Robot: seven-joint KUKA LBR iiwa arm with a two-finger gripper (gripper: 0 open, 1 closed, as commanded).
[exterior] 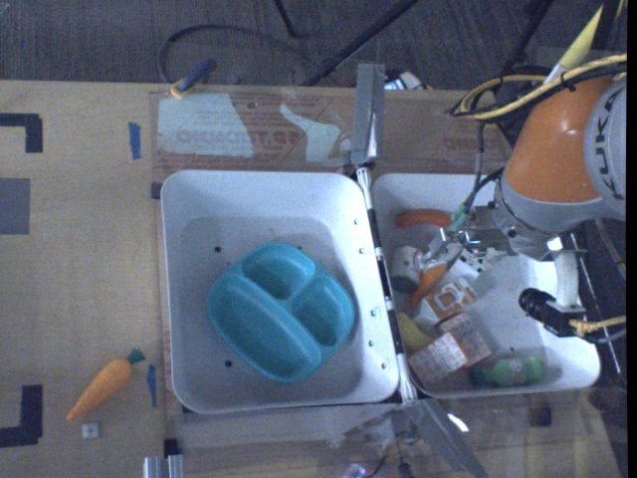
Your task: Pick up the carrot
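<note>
Carrot (pixel 100 387) lies on the bench (pixel 80 267) near its front left corner, outside both bins, well apart from the claw (pixel 443 257). Claw hangs over the right bin (pixel 582 366), its opening impossible to tell. Left bin (pixel 199 207) holds a blue divided plate (pixel 282 311). Right bin holds mixed toy food and small cartons (pixel 450 352).

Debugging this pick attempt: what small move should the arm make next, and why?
Probably lift a little clear of the right bin: the gripper hangs over clutter there, by an orange piece I cannot identify, while the plain carrot lies on the bench left of the left bin.
</note>
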